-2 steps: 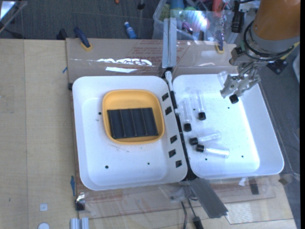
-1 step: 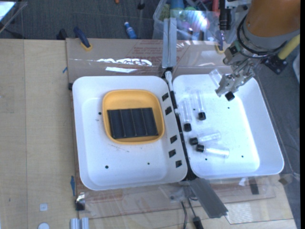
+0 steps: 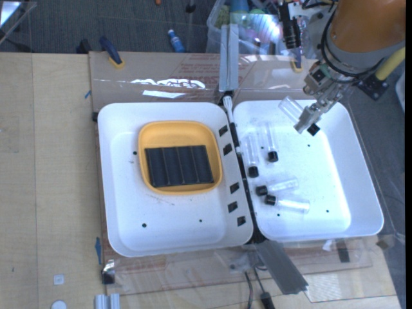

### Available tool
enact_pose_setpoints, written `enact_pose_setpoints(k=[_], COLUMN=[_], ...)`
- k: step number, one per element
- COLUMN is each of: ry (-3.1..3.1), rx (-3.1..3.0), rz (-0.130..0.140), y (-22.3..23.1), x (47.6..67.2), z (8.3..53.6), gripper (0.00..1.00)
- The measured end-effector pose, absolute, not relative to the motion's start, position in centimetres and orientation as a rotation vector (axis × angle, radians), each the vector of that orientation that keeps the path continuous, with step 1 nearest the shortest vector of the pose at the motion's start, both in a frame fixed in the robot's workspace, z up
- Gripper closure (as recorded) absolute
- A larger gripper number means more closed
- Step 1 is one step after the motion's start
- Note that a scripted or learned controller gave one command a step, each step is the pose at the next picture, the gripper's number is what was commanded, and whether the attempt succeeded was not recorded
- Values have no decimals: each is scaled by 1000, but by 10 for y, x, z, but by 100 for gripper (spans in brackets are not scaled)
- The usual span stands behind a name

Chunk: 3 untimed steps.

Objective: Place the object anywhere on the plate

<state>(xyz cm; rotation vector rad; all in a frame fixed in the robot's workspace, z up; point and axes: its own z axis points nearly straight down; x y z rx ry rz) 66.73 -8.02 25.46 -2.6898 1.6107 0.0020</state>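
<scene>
A pale wooden desk [image 3: 45,172] carried two shallow white bins side by side, with a dark floor and a clear tub of coloured clutter [image 3: 257,11] beyond its far edge. The left bin [image 3: 122,192] held one yellow plate [image 3: 180,134] of rounded-square outline, and one black ribbed insert [image 3: 179,166] of four panels lay inside the plate. The right bin [image 3: 341,192] held clear plastic vials with black caps. Four could be counted lying on its floor: two near the dividing edge, one vial [image 3: 250,152] just beside another [image 3: 268,143], and two nearer the front, a third vial [image 3: 278,187] close to a fourth [image 3: 288,204]. All four lay on their sides, well apart from the plate. A row of small black clips [image 3: 232,172] ran along the seam between the bins. The grey arm [image 3: 367,18], with its orange band, entered from the right over the far corner of the right bin. Its claw [image 3: 308,120] hung above the bin's far part, tilted toward the seam. A fifth clear vial [image 3: 291,110] appeared just beside the claw's tip, but whether it sat between the fingers could not be told, nor could their spread. A blue clamp [image 3: 111,51] and a small blue bottle [image 3: 175,40] lay beyond the left bin.
</scene>
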Motion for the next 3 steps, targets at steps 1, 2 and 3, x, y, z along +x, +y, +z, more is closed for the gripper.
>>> enact_pose_setpoints(k=[1,2,3], ry=[1339,858,397], rx=[-2835,-3017,-3112], rz=[0,-2,-4], y=[-88,-126,-171], x=[667,668,668], z=[260,319,370], gripper=[100,100,100])
